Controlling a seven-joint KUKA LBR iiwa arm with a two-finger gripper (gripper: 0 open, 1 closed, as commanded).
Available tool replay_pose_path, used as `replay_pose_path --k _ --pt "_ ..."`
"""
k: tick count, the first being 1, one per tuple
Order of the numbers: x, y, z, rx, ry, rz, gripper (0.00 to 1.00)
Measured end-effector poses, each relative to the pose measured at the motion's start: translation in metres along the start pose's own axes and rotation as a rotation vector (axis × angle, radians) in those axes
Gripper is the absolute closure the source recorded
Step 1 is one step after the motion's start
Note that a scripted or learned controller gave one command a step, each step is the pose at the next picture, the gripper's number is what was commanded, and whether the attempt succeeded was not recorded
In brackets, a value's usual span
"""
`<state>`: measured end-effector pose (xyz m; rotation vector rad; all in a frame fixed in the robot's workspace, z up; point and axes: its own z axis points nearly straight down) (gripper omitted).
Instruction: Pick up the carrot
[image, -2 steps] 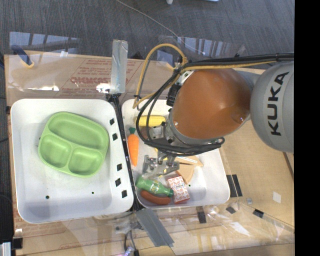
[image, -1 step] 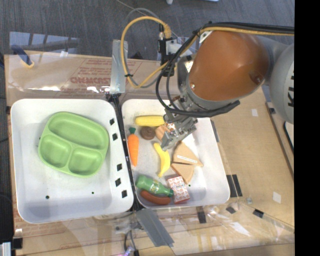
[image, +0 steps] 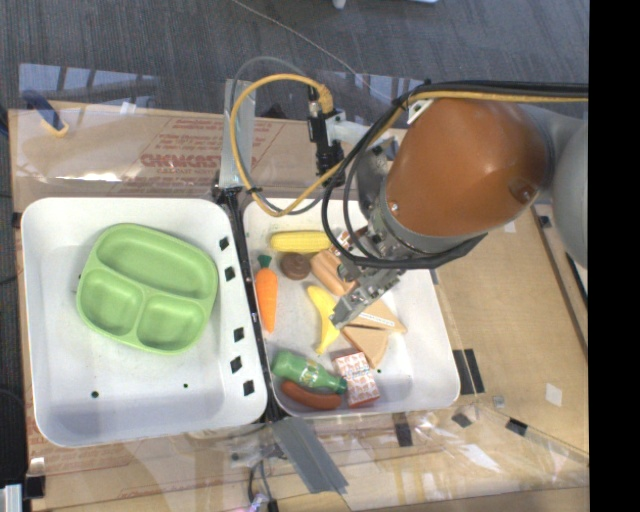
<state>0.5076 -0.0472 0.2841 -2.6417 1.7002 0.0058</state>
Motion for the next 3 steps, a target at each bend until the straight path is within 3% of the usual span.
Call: replay_pose_path --k 1,2,3 --pt "0.052 0.023 0.072 -0.004 -0.003 -0.308 1.00" --pt "-0.005 -0.010 0.044 0.004 0.001 -0.380 1.00" --pt "0.051 -0.030 0.095 0.001 -0.003 -0.799 1.00"
